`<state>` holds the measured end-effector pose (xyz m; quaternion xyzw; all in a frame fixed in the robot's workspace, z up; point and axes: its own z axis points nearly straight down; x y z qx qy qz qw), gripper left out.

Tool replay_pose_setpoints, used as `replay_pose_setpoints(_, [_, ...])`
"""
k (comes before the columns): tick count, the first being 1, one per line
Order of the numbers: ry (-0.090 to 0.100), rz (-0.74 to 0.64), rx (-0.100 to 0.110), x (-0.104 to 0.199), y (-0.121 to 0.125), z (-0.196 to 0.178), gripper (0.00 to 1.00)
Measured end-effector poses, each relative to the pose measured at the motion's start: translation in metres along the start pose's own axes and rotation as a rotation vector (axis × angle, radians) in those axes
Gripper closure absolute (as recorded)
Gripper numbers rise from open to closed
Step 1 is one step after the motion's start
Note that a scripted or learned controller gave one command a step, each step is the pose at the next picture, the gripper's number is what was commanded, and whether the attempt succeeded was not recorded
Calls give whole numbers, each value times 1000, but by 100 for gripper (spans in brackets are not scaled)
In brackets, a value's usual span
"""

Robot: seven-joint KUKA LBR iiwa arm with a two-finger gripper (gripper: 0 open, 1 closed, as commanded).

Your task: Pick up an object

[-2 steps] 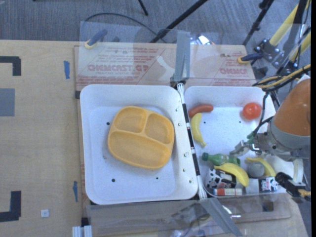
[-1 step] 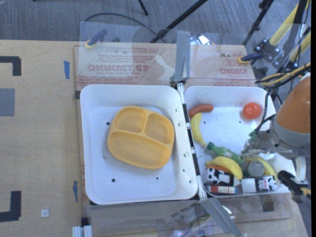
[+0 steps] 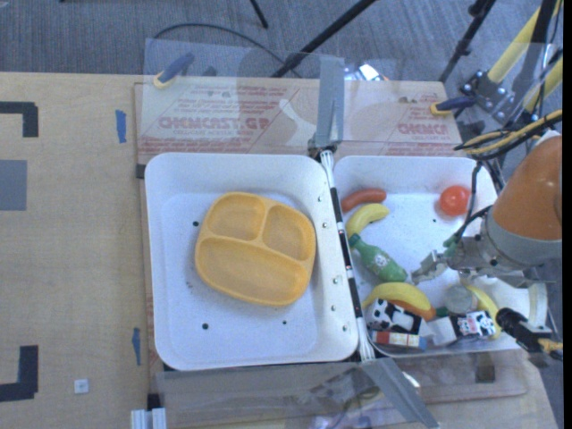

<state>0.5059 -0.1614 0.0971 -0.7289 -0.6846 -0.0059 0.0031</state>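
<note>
- While the gripper (image 3: 435,264) hangs low over the right bin (image 3: 407,213), I cannot tell its state
- Nearest candidates: green bottle (image 3: 377,259) just left of it, banana (image 3: 402,297) nearer the camera
- Risk, I judge: crowded toys could deflect the approach, so it grabs nothing or nudges the bottle away

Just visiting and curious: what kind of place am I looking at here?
Probably a robotics lab or test bench: a grey-and-orange robot arm reaches over two white bins of toy food, and tripod legs stand on the carpet behind.
</note>
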Motion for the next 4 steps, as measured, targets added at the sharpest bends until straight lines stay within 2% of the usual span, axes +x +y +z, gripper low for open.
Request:
replay_pose_setpoints(1, [-16, 26, -11, 6, -23, 9, 0])
replay_pose_setpoints(2, [-16, 27, -21, 6, -19, -3, 100])
replay_pose_setpoints(3, [-14, 513, 2, 59, -22, -78, 100])
replay_pose_setpoints(4, [-15, 539, 2, 88, 69, -86, 100])
